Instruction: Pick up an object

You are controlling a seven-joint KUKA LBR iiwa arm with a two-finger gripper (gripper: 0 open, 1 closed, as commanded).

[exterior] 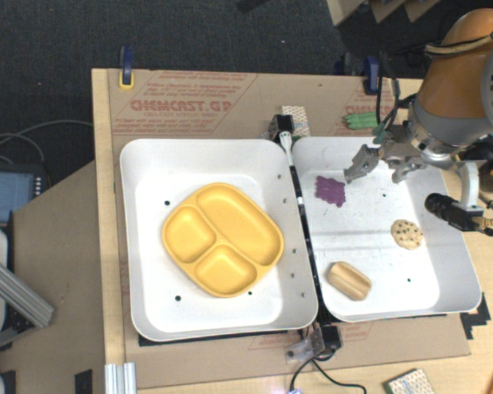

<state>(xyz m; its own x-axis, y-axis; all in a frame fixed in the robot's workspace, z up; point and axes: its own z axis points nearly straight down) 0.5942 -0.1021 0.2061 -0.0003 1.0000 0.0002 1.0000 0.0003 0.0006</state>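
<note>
A: What's in the left white plastic bin (140, 220)?
B: A yellow three-compartment plastic plate (222, 239).
A: And the right bin (452, 290)?
B: The gripper (380, 162), fingers spread and empty, by the far edge; a purple scrap (330, 190) beside it, a tan bread roll (348, 280) near the front edge, a round chocolate-chip cookie (407, 234) toward the right edge.

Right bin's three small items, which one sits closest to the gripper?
The flat purple piece, just left of the gripper; the round speckled cookie and tan bread roll lie farther toward the front.

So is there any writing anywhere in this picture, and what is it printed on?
"CHEMCAST G.P": red print on the brown board under the bins; the last letters are uncertain.
Smaller red lines above and below it: too blurred to read.
More red print at the board's right, by the arm: unreadable.
</note>
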